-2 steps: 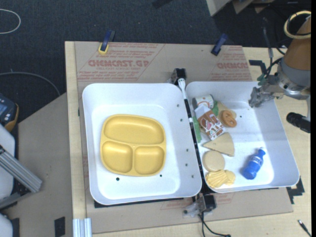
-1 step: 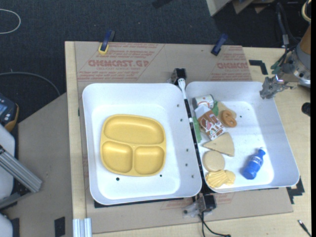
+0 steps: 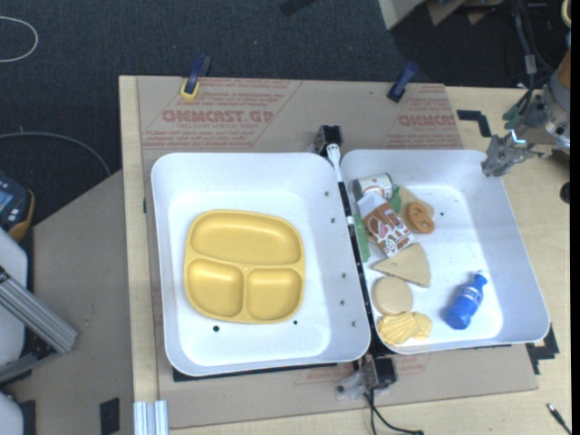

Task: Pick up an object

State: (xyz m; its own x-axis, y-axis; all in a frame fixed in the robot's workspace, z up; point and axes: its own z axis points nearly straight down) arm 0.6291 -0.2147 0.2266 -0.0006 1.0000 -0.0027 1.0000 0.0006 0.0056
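Claw (image 3: pixel 501 159): hovering over right bin's (image 3: pixel 507 208) far right corner, can't tell its state
Tip: blue bottle (image 3: pixel 465 302) is sitting apart near the right edge, looking easiest

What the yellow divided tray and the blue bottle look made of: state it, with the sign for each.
Yellow divided tray: likely moulded plastic, smooth and semi-matte; rounded compartments and soft, even highlights suggest it.
Blue bottle: probably glossy toy plastic; uniform saturated blue, with a small bright highlight. It is too small to be sure.
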